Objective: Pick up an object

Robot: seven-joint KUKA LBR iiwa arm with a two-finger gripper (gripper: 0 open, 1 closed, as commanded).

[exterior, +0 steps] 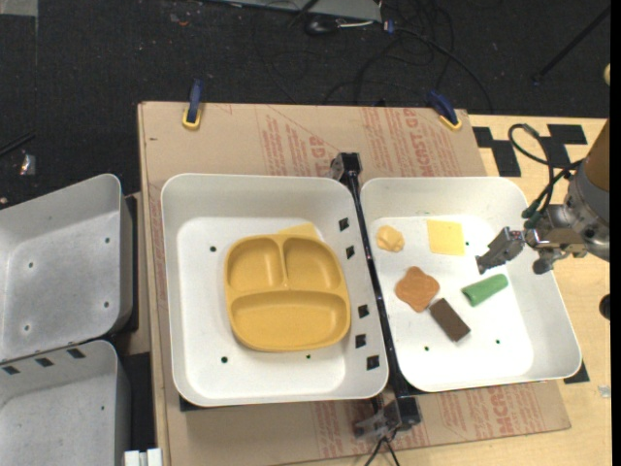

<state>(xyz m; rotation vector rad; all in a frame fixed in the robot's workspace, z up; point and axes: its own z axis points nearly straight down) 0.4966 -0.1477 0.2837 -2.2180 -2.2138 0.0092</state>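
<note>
Green block (484, 288) just below pincer (519, 250) (apart)

Two white bins side by side on a cardboard-covered surface (262, 139). Left bin (189, 289) holds a yellow divided tray (287, 293), upright, roughly centred. Right bin (543, 348) holds a yellow square block (446, 237), a small pale yellow piece (390, 239), an orange-brown toast-shaped piece (417, 288), a dark brown block (450, 319) just beside it, and a green block (484, 288). Gripper (519, 250) over the right bin's right side, just above the green block, nothing seen between its fingers. Grey arm (582, 221) enters from the right. Two yellow-and-blue clamps (193, 112) at the far edge.
</note>
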